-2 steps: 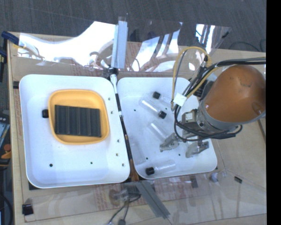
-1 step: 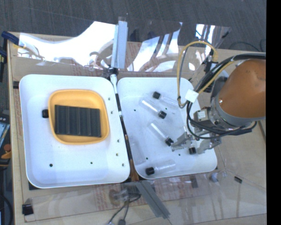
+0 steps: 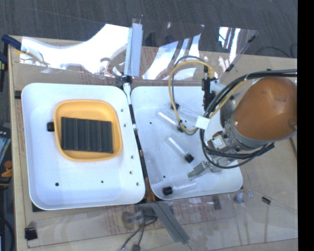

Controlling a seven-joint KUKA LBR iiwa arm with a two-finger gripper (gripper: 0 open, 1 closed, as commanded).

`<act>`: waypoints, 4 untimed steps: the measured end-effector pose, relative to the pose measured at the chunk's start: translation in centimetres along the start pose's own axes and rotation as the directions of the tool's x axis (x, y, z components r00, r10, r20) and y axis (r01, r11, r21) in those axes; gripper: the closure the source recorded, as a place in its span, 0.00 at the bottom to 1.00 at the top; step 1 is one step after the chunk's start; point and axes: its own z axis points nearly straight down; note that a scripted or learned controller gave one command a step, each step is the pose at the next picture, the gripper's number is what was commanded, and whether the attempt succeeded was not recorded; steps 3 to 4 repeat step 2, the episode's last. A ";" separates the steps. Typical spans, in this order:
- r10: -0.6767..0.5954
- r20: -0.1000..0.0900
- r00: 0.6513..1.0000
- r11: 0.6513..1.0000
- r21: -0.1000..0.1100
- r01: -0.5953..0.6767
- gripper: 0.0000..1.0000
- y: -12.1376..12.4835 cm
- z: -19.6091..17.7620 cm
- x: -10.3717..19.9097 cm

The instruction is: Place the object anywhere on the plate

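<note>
Camera view: you've got two white bins side by side, left bin and right bin, touching along the middle seam. In the left bin a yellow plate lies flat, up and left of the bin's centre. A dark ribbed block lies flat on the plate, inside its rim and covering most of its floor. A small black piece sits just beside the plate's left edge, on the bin floor. The arm comes in from the right over the right bin, orange band facing up, cables looping around the wrist. The gripper hangs low over the right bin, well apart from the plate; you can't tell whether it's spread or pressed together, and nothing shows in it. Three clear tubes lie on the right bin floor: upper tube, middle tube, lower tube just beside the gripper.
</note>
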 end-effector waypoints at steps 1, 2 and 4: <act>-0.349 -0.001 0.937 0.937 0.002 0.349 0.00 -0.1 -1.8 -0.5; -0.690 -0.001 0.724 0.724 -0.001 0.690 0.00 -0.4 -0.5 -1.9; -0.690 -0.001 0.724 0.724 -0.001 0.690 0.00 -0.4 -0.5 -1.9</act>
